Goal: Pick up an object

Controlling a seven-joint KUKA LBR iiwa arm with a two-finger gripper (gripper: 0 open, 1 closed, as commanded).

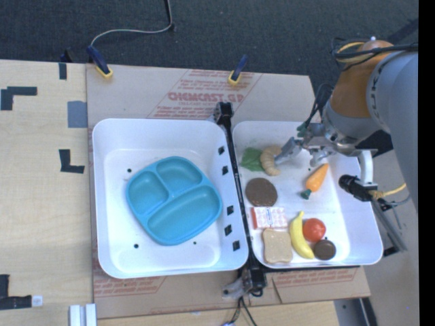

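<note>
Carrot (pixel 316 178) lies in right bin (pixel 353 240), just under my end effector (pixel 304 151). I read the fingers apart, one by the croissant (pixel 269 160), nothing between them. Blue tray (pixel 175 199) sits in left bin (pixel 109 182).

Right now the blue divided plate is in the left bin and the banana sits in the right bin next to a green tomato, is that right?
Not quite: the tomato is red, not green. The camera view shows it touching the banana in the right bin, near that bin's front edge. The rest stands: the blue divided plate lies in the left bin.
</note>
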